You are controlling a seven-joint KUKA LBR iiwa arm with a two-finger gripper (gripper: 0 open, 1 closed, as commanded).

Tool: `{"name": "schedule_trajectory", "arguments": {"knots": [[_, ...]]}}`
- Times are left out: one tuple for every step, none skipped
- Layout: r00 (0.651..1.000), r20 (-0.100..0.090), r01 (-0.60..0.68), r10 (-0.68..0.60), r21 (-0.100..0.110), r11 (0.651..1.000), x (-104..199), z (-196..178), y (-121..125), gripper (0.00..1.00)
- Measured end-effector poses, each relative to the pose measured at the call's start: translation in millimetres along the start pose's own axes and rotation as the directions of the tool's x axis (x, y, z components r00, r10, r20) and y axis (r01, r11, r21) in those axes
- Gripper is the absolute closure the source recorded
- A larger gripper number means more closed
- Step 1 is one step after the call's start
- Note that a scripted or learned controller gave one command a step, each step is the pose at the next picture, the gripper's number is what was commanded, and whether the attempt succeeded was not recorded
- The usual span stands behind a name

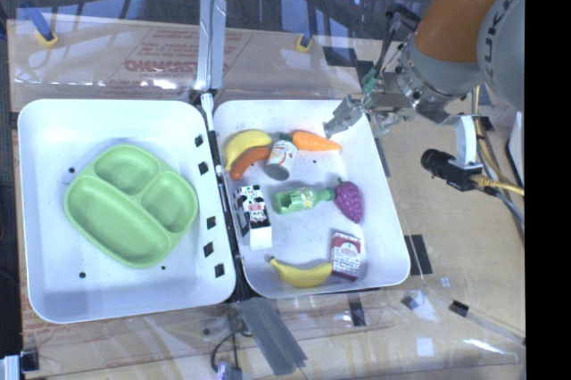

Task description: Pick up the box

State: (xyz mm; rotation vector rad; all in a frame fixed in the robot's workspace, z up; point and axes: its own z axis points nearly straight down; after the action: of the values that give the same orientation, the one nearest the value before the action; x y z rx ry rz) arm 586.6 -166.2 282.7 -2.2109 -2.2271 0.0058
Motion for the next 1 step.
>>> {"name": "schedule_trajectory", "arguments": {"knots": [[0.985, -0.001, 0.171, -0.171, 0.0, 0.985, -11.9, 111.5, -59.1, 0.0]]}}
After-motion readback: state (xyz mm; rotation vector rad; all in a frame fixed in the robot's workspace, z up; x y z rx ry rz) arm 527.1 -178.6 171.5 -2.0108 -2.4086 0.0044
